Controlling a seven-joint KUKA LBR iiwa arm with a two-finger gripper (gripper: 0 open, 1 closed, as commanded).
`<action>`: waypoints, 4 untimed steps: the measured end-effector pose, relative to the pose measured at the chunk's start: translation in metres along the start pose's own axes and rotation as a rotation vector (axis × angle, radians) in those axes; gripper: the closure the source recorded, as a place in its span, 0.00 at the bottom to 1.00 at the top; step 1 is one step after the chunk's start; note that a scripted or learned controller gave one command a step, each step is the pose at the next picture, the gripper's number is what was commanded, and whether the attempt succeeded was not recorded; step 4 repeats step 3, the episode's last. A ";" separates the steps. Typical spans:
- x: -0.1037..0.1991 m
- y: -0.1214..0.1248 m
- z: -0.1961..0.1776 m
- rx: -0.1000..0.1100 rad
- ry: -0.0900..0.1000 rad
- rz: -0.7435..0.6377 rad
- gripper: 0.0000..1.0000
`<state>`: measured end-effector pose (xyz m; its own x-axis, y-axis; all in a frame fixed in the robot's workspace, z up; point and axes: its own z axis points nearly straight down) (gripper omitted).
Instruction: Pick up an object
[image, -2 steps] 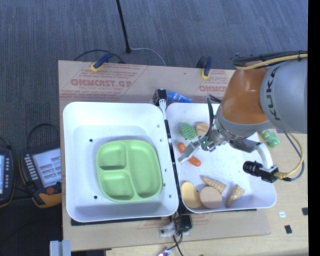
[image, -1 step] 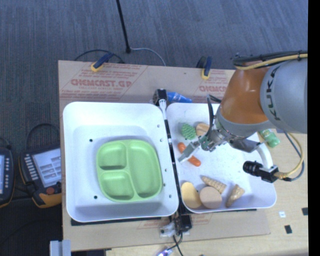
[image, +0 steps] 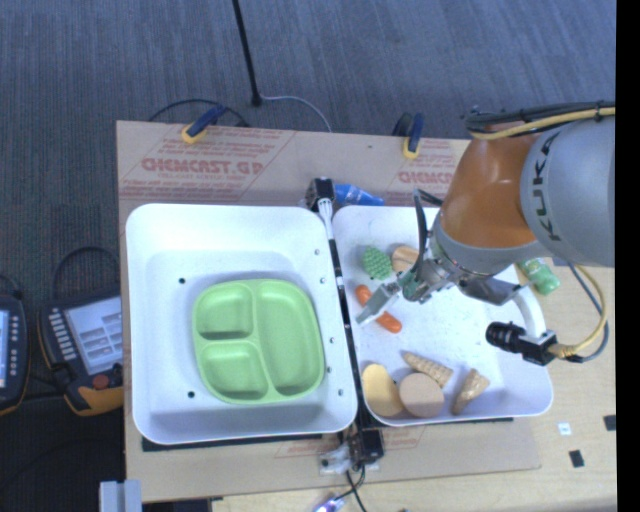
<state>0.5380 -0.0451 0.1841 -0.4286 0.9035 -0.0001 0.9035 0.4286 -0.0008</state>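
Observation:
My gripper (image: 380, 303) hangs low over the left part of the right bin (image: 520, 400), under the orange band of the arm. Two small orange carrot-like pieces lie close to it, one (image: 363, 295) at its left and one (image: 391, 323) just below it. Just behind it lie a green ridged toy (image: 376, 262) and a beige piece (image: 404, 257). Nothing is seen held in the gripper.
The left bin (image: 160, 250) holds a green divided plate (image: 258, 338). Along the right bin's front lie a yellow round piece (image: 375, 386), a brown round piece (image: 422, 396), a cone (image: 428, 366) and a tan piece (image: 470, 387). A green object (image: 541, 276) sits at the right wall.

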 end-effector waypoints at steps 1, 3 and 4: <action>0.000 0.000 0.000 0.000 0.000 0.000 0.00; 0.000 0.000 0.000 0.000 0.000 0.000 0.00; 0.000 0.000 0.000 0.000 0.000 0.000 0.00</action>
